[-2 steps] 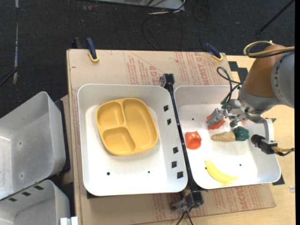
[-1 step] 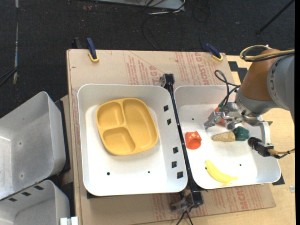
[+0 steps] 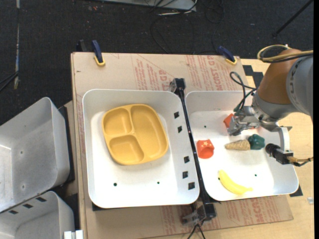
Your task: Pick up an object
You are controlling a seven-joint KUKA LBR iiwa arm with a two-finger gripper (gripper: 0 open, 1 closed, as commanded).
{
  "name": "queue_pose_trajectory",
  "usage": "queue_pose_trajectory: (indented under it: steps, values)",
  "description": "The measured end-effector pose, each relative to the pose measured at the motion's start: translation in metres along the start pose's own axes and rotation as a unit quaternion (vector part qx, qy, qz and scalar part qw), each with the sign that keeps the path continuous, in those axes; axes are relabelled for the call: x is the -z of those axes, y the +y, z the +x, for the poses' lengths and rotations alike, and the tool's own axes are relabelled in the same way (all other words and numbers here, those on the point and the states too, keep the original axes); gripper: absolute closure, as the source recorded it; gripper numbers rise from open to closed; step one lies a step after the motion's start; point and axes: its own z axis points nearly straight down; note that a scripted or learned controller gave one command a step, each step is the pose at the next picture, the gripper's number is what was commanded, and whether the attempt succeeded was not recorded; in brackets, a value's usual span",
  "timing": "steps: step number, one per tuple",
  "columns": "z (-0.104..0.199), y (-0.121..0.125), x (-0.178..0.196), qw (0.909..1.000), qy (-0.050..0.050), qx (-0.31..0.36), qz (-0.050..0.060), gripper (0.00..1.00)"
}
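In the camera view, the pincer hangs low over the right bin, near its far side. Just below it lie a tan cone and a dark green lump, touching each other; a small orange piece sits just left of it. Whether the pincer is spread or closed I cannot tell. The arm reaches in from the right, bent downward. A red block and banana lie nearer. A yellow divided plate sits in the left bin.

Arm reaching from right, gripper lowered.
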Motion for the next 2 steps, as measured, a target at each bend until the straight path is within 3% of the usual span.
queue_pose_trajectory:
  steps: [2]
  values:
    - [0.012, -0.002, 0.104, 1.0, 0.0, 0.002, -0.002, 1.0]
